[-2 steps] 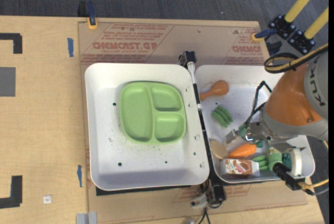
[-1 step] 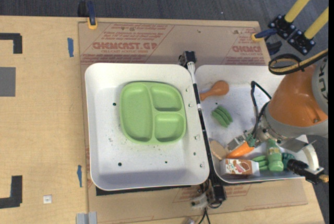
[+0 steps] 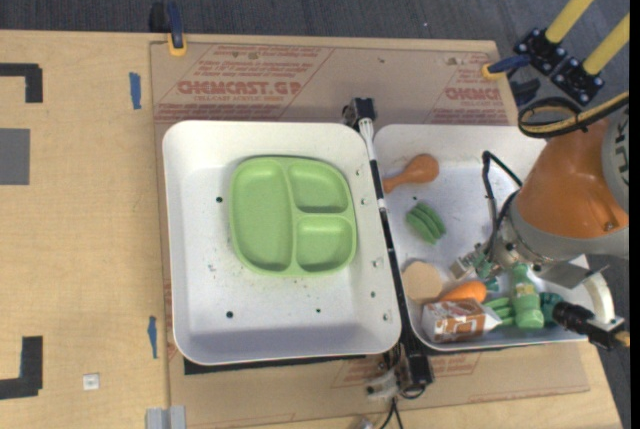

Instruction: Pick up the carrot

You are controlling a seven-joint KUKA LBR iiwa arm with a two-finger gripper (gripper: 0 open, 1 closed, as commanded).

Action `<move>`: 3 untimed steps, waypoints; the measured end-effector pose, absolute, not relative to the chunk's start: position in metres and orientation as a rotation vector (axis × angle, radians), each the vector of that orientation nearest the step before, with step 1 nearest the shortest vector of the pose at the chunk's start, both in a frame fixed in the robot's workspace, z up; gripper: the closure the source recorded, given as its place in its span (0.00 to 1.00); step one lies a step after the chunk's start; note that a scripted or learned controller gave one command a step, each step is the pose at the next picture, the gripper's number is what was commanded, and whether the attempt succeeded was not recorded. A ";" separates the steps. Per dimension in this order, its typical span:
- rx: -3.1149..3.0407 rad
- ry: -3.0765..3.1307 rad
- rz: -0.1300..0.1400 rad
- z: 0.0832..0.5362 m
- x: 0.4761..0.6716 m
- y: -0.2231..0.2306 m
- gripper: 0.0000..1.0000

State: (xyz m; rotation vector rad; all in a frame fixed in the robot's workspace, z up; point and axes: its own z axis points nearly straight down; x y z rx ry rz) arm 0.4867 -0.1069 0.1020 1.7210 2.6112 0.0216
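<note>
Lower right of the frame first: a carrot (image 3: 464,293), orange and tapered, lying flat near the front wall of the right bin (image 3: 450,149), wedged among clutter. Touching or just beside it on the left, a tan rounded piece (image 3: 420,279); in front, a brown-and-white packet (image 3: 462,321); to the right, green blocky toys (image 3: 525,307). Directly above and right of the carrot, the gripper (image 3: 492,267), low over the pile under the orange wrist band; cannot tell how wide it stands or whether anything sits in it.

Likely a toy: light, rigid, smooth plastic, so probably prone to slipping or rolling under a pinch. Best taken across the thicker middle, squarely over the long axis, not at the narrow tip; neighbours crowd both sides, so little room for entry.

Farther back in the same bin, a green ridged piece (image 3: 426,221), then an orange drumstick-shaped toy (image 3: 411,172) near the divider. Left of centre, the left bin (image 3: 200,217) bearing a green divided plate (image 3: 294,214).
</note>
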 end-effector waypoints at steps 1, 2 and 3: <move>1.721 2.611 0.021 0.102 0.487 -0.107 0.00; 2.100 2.336 0.009 0.090 0.482 -0.108 0.00; 2.092 2.331 0.020 0.102 0.485 -0.107 1.00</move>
